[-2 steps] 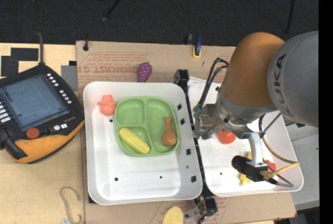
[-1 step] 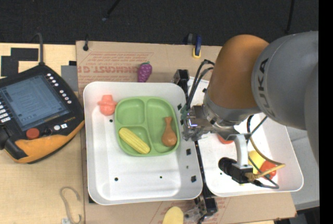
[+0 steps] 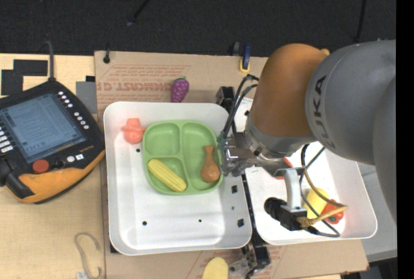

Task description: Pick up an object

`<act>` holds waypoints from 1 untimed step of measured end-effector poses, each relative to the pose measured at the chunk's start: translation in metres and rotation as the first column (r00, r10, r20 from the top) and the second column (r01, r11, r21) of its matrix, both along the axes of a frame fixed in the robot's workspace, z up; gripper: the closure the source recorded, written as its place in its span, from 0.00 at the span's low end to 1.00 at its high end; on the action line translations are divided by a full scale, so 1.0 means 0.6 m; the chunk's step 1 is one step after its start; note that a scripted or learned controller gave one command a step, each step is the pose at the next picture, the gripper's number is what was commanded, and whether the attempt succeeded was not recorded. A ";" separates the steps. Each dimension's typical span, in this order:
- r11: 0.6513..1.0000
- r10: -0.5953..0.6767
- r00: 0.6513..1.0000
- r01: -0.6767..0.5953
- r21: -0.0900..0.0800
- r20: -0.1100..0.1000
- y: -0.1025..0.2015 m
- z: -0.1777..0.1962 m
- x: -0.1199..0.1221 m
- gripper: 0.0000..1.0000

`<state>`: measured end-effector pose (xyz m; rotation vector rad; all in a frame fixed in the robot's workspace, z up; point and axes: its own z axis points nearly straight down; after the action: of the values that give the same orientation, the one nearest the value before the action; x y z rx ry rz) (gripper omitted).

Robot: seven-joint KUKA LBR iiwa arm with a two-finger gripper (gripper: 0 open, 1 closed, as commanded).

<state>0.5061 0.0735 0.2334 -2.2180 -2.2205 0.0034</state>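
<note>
the left shallow white plastic bin [image 3: 169,232] holds a green three-compartment plastic plate [image 3: 183,156] set toward the bin's 12 o'clock half. in the plate's compartment at 7 o'clock lies a yellow toy corn cob [image 3: 167,175], slanted from 10 toward 4 o'clock. in the compartment at 3 o'clock lies a brown toy chicken drumstick [image 3: 209,165], thin end toward 12 o'clock, fat end at 6 o'clock near the plate rim. the compartment at 12 o'clock shows bare green. a pink toy piece [image 3: 132,131], shape unclear, lies on the bin floor just beside the plate at its 10 o'clock. the right shallow white plastic bin [image 3: 352,227] holds a yellow toy [image 3: 315,200] with an orange-red piece [image 3: 334,210] touching it at 4 o'clock; both are partly covered by arm hardware and cables, so their form cannot be told. the grey arm with its orange band [image 3: 288,87] covers most of the right bin. the two-finger gripper [image 3: 228,156] sits at the plate's 3 o'clock edge, just beside the drumstick; whether its opening is wide or narrow cannot be told. outside the bins, a purple toy grape bunch [image 3: 180,88] lies on the cardboard at 12 o'clock of the left bin, a yellow rounded object [image 3: 215,267] lies at 6 o'clock, and a black-and-orange control pendant [image 3: 45,135] rests at 9 o'clock.
</note>
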 end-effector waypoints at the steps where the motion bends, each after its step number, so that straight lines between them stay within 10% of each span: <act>1: 1.000 -0.001 1.000 0.001 -0.002 -0.002 -0.006 -0.025 0.009 1.00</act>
<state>0.5115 0.0701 0.2183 -2.2190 -2.2188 0.0076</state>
